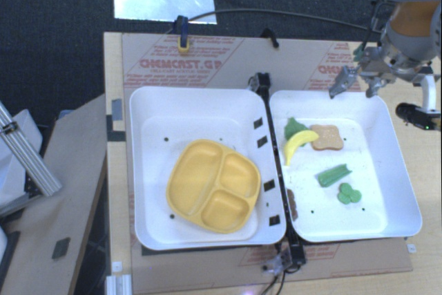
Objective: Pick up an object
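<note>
The right bin (399, 176) holds a yellow banana (298, 144), a dark green leafy piece (294, 126) just behind it, a tan slice of toast (327, 138), a green bean-like stick (334, 175) and a small green round piece (349, 195). My gripper (359, 82) hangs open above the bin's far rim, behind and to the right of the toast, with nothing between its fingers.
The left bin (152, 121) bears a yellow divided tray (214, 184). A black divider with clips (271, 148) runs between the bins. A cardboard sheet (207, 59) lies under them, with a cable across the back.
</note>
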